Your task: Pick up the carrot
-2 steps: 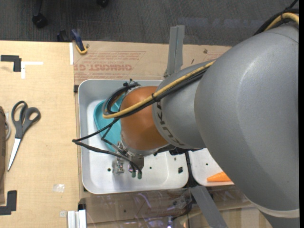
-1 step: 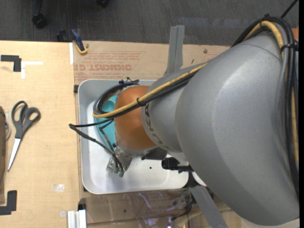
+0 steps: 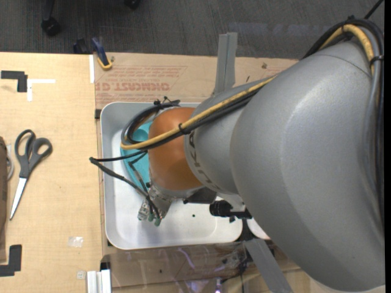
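A: One view to go by. Why does the arm (image 3: 293, 145) hang so low over the bin (image 3: 113, 182)?

B: I judge it is reaching down for the carrot. Its orange band (image 3: 171, 154) and cables (image 3: 131, 142) cover the bin's middle, and something teal (image 3: 137, 157) peeks out at their left.

A: Where is the carrot?

B: Hidden; I cannot place it. The gripper (image 3: 149, 211) sits near the bin's floor, on the near side.

A: Clenched or released?

B: Cannot tell.

A: And the scissors (image 3: 25, 163)?

B: Left, on the bench, well apart.

arm (image 3: 293, 151) covering most of the white bin (image 3: 116, 182), teal object (image 3: 135, 157) half hidden, scissors (image 3: 24, 163) tips cut off left
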`<state>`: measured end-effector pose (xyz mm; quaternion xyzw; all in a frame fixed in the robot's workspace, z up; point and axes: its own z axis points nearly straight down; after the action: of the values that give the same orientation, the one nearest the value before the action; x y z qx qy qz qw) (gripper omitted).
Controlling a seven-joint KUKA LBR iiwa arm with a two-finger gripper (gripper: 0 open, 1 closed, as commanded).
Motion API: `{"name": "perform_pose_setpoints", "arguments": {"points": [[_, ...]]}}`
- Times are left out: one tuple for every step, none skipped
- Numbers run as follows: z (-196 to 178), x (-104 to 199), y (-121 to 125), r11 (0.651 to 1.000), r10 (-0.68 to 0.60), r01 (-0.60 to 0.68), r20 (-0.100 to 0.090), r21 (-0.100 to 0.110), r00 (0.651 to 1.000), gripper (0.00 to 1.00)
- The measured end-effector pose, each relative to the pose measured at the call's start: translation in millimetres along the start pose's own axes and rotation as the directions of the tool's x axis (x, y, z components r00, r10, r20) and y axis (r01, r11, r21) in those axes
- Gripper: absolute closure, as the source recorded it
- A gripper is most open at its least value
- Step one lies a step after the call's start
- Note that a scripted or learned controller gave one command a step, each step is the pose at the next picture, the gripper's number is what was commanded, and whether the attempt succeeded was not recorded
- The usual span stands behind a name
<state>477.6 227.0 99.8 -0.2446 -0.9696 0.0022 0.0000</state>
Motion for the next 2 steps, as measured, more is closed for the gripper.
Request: {"name": "perform_pose_setpoints", "arguments": {"points": [[-8.6, -0.6, -0.7, 1.000, -0.001, 0.001, 0.001, 0.002, 1.000, 1.00], [-17.2, -1.3, -1.4, 1.000, -0.002, 0.002, 0.001, 0.004, 1.000, 1.00]]}}
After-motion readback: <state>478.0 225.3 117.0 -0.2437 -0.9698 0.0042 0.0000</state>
